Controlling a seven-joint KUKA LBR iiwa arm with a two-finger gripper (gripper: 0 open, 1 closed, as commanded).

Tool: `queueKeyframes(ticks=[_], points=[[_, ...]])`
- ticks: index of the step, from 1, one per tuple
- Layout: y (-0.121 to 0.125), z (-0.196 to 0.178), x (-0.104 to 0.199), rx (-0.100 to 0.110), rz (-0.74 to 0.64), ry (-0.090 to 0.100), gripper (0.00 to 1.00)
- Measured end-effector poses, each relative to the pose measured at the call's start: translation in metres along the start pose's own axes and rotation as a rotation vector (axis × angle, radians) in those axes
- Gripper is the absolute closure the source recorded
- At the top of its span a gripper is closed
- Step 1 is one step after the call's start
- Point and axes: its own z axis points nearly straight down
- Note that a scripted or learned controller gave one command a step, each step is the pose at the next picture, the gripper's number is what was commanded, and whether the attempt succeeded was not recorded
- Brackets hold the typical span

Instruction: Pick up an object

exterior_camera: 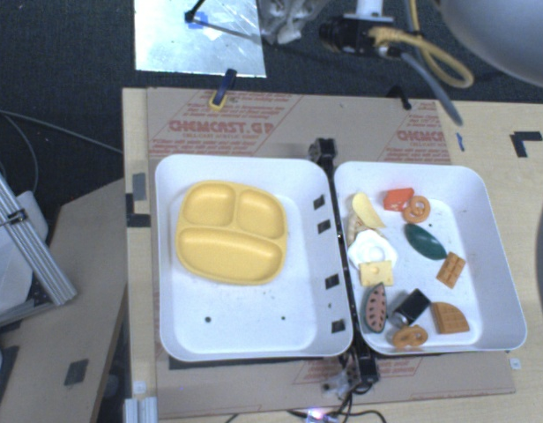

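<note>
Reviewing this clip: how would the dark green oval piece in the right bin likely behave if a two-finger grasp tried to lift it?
The dark green oval piece looks smooth and rounded, so it may slip or squirt sideways. It lies flat and apart from its neighbours, so probably no tipping. Likely light, rigid plastic.

Open floor around the yellow tray (231, 233) in the left bin (245, 337); right bin (496, 263) crowded with toy food (411, 263).

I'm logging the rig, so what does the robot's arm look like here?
The arm is a pale grey, rounded body at top right, blurred. A yellow cable and a grey hose loop from it toward a black fitting. The gripper looks silvery metal.
</note>
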Motion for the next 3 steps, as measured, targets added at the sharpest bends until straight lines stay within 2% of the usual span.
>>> queueKeyframes(ticks=[1, 2, 3], points=[[-0.096, 0.005, 0.016, 0.018, -0.009, -0.001, 1.0], [-0.159, 0.215, 0.014, 0.036, -0.002, -0.011, 1.0], [-0.135, 0.406, 0.012, 0.03, -0.001, -0.01, 1.0]])
